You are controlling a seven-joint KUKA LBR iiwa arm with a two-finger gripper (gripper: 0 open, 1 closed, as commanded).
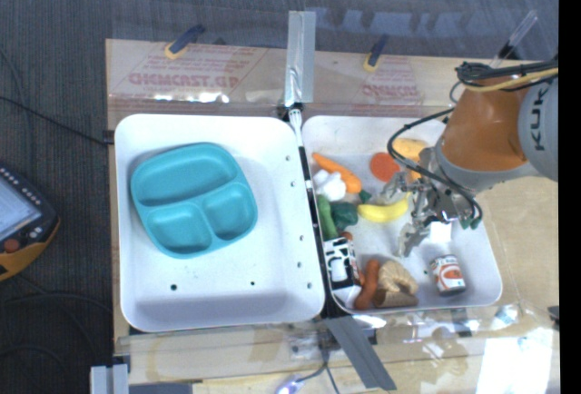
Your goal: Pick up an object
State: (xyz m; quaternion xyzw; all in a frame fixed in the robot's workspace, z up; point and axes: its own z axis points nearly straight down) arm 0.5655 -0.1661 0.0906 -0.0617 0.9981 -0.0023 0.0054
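Note:
The right bin [486, 288] holds several small objects: a yellow banana [382, 211], a carrot [332, 169], a red-orange round piece [384, 166], green pieces [339, 215], a brown lump [394, 282], a sausage-like piece [369, 282] and a small red-and-white can [447, 274]. My gripper [421, 221] hangs over the middle of this bin, just right of the banana, with its fingers pointing down toward the bin floor. Nothing shows between the fingers.
The left bin [163, 292] holds a teal divided tray [192, 197]. A metal divider [300, 56] stands behind where the bins meet. The grey arm with its orange band [486, 124] covers the right bin's upper right corner. A black-and-white item [338, 261] lies by the bin's left wall.

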